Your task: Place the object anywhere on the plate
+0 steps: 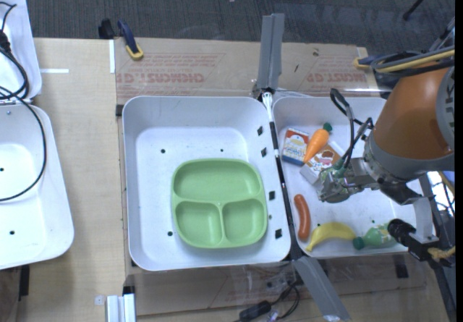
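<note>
Over the right bin, gripper, aperture indiscernible, hovers beside carrot and boxes; light, rigid, smooth toy, best pinched mid-body. Green plate awaits left.

wooden bench, two white bins

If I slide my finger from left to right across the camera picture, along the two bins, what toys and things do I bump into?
Green plate → red sausage → yellow banana → green bottle. The carrot, the little boxes and the gripper crowd together above these, so their order is unclear.
</note>
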Available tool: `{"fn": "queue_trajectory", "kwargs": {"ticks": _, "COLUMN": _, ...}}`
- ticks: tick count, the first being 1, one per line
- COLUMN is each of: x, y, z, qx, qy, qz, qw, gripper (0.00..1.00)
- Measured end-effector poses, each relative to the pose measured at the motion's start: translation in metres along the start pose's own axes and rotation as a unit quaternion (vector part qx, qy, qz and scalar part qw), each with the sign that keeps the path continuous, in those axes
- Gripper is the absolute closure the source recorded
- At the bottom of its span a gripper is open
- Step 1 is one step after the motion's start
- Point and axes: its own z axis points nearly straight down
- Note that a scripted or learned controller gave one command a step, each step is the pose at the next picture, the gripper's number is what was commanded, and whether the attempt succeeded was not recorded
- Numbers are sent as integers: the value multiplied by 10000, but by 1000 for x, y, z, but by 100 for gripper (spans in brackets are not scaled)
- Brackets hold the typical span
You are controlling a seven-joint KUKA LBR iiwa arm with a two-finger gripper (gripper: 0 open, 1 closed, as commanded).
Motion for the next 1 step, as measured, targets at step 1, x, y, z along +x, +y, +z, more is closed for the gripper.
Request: {"fn": "queue_trajectory", "kwargs": {"ticks": 1, "x": 70, "y": 7, "z": 0, "qx": -6, "qy": -5, "qz": -251, "qw": 9997, "gripper": 100}}
